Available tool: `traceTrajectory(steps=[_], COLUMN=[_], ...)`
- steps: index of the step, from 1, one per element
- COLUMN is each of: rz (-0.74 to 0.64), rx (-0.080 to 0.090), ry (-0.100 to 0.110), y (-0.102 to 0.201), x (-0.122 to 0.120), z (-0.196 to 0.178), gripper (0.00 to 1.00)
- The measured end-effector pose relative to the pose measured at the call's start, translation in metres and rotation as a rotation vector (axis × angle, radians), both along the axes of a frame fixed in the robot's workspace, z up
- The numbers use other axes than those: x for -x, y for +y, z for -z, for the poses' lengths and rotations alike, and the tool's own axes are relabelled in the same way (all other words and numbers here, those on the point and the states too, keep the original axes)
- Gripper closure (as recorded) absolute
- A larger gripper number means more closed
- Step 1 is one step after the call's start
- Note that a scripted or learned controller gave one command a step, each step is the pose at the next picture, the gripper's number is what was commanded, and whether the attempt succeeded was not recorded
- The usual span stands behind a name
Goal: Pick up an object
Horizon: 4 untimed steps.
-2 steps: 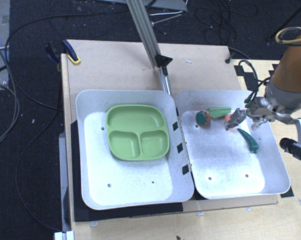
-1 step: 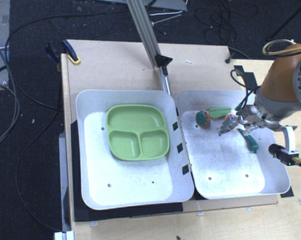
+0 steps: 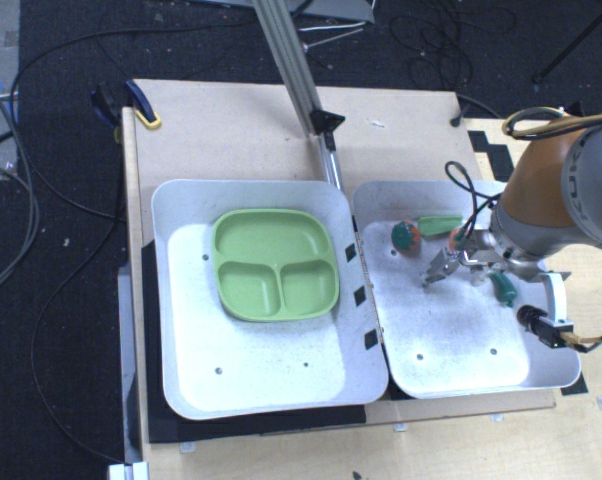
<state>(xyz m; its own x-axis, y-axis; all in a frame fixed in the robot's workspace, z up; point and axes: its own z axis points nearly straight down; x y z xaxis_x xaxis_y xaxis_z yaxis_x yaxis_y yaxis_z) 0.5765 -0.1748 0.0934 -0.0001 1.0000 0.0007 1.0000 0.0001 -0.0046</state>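
The left bin [image 3: 251,368] holds a light green divided plate [image 3: 277,265] with three compartments, lying flat toward the bin's far side. In the right bin [image 3: 451,353], near its far edge, sits a small round toy [image 3: 407,235], orange and teal, and touching it on the right lies a green stick-shaped piece [image 3: 439,225]. Just right of these, the gripper [image 3: 443,268] hangs low over the bin floor, its fingers slightly parted with nothing between them. Under the wrist, a dark green object [image 3: 503,288] lies on the bin floor. The grey arm [image 3: 551,193] with its orange band enters from the right.
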Motion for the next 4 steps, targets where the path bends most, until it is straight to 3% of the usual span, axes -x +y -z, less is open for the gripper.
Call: traceTrajectory(steps=[1,3,4], rz=[0.001,-0.002,-0.007], rx=[0.002,0.003,0.0], ry=[-0.006,-0.011,-0.008], y=[-0.001,-0.003,0.049], x=[-0.001,0.001,-0.015], z=[-0.014,-0.128,-0.135], gripper=[1.0,1.0,1.0])
